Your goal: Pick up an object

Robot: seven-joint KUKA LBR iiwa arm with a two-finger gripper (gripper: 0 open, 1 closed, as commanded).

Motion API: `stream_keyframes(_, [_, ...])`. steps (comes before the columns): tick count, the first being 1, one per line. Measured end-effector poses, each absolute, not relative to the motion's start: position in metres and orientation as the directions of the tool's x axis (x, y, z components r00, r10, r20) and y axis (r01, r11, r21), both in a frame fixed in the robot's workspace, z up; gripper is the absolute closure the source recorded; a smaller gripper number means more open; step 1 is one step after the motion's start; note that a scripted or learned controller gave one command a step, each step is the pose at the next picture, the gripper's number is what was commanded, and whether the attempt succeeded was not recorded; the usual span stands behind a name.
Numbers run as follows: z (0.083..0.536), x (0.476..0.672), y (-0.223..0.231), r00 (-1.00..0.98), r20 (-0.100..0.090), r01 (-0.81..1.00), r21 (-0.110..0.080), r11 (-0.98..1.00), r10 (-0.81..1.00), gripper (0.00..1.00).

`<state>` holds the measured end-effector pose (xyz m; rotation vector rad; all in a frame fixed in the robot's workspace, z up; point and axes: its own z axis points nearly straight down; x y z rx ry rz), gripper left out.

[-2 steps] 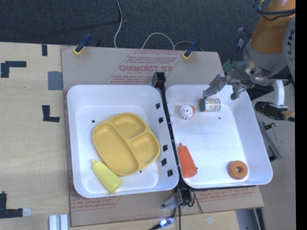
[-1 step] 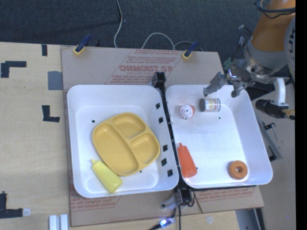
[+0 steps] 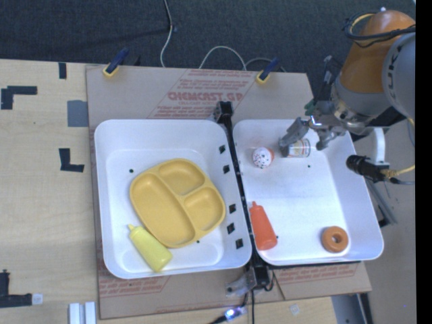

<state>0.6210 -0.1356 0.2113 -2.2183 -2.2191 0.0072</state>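
- A small jar [image 3: 299, 148] with a pale label lies on its side in the upper part of the right bin [image 3: 351, 201], right of frame centre. Its long axis runs roughly left-right across the frame; which end is the cap I cannot tell.
- The hand [image 3: 310, 135] sits right over it, fingers spread wide, one to the jar's left and one to its right, not closed on it.
- Judged step: the approach, just before the grasp. Next the hand must come down around the jar and close before lifting.
- A speckled ball [image 3: 262, 157] lies just left of the jar.
- An orange bottle [image 3: 262, 227] and a donut [image 3: 334, 238] lie lower, well apart.
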Motion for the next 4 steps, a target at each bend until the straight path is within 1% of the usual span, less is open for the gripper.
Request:
stream_keyframes(1, [0.147,0.62,-0.139,0.0,0.0,1.0,-0.008,0.0,1.0,0.0])
stream_keyframes(2, [0.083,0.621,-0.136,-0.002,-0.001,1.0,-0.003,0.002,1.0,0.0])
stream_keyframes(3, [0.097,0.622,-0.136,-0.003,-0.001,1.0,-0.001,0.003,1.0,1.0])
stream_keyframes(4, [0.155,0.615,-0.133,-0.001,-0.001,1.0,0.004,0.001,1.0,1.0])
